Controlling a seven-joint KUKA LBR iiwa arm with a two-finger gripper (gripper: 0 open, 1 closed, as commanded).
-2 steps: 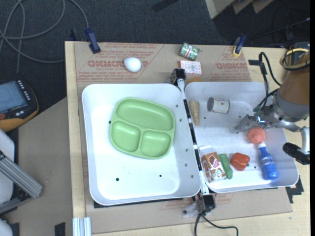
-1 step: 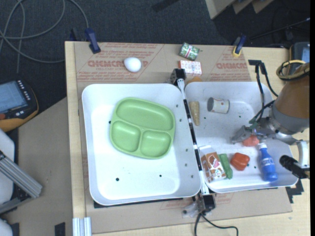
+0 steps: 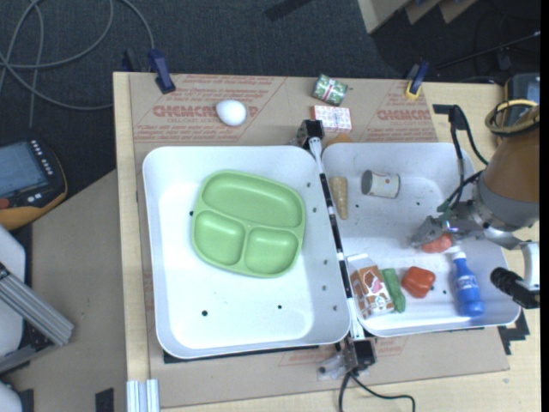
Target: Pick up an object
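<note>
right now my gripper (image 3: 433, 234) is low in the right-hand bin (image 3: 412, 157), reaching in from the far right side, and its tips sit on or just over a small red thing (image 3: 439, 245). from this angle i cannot tell whether the gripper is spread, closed, or clamped on that red thing, so i won't claim a hold.

just beyond the gripper toward the front edge lies a blue bottle (image 3: 466, 287), and beside that, nearer the middle, a red pepper-like toy (image 3: 418, 281), a small green piece (image 3: 394, 287) and a printed snack packet (image 3: 370, 288). away toward the back sits a grey cylinder (image 3: 380, 184), and a tan cone-shaped piece (image 3: 340, 194) lies along the wall shared with the other bin. well off on the far side, the left bin (image 3: 171, 256) holds a green divided plate (image 3: 250, 223). outside the bins on the board are a white egg (image 3: 231, 112), a green can (image 3: 330, 89) and a small patterned box (image 3: 331, 118).

what worries me: the red thing is small and low, so i judge the tips could close above it or pinch only an edge, and it would slip as i lift. the blue bottle is near enough that a sideways nudge could roll it. if i press down too far, i may scrape the bin floor and squeeze the piece out sideways.
</note>
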